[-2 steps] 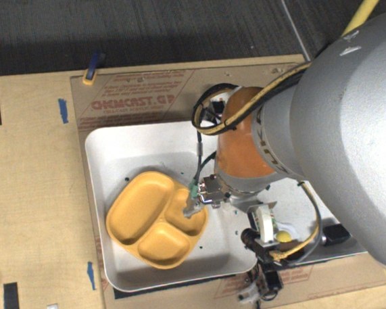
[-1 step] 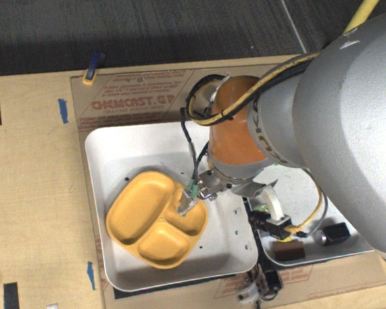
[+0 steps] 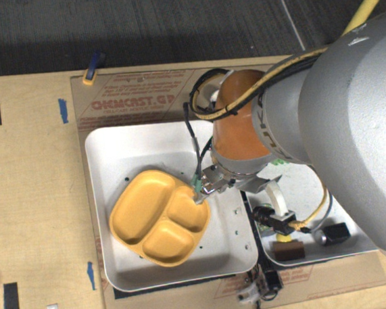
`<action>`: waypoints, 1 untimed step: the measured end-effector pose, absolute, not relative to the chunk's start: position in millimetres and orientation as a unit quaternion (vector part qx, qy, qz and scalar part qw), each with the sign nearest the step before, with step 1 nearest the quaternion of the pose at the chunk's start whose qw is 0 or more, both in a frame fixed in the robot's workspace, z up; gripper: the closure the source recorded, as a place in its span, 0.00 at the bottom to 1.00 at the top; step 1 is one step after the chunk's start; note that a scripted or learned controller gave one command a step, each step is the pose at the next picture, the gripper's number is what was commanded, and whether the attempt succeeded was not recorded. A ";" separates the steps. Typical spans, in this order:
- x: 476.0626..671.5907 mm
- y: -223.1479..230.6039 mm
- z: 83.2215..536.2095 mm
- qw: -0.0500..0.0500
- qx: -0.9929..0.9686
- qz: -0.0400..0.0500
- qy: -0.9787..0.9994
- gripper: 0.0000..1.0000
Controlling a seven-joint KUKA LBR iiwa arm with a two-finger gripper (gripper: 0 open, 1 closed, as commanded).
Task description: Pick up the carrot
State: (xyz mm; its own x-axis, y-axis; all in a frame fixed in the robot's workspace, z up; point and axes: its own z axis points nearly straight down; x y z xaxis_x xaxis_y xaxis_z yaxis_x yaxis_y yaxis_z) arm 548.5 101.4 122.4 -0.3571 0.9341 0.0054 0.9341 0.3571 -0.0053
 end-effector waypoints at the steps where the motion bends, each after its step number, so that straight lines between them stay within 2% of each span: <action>1: 481.9 65.1 184.6 0.001 -0.536 0.000 -0.844 1.00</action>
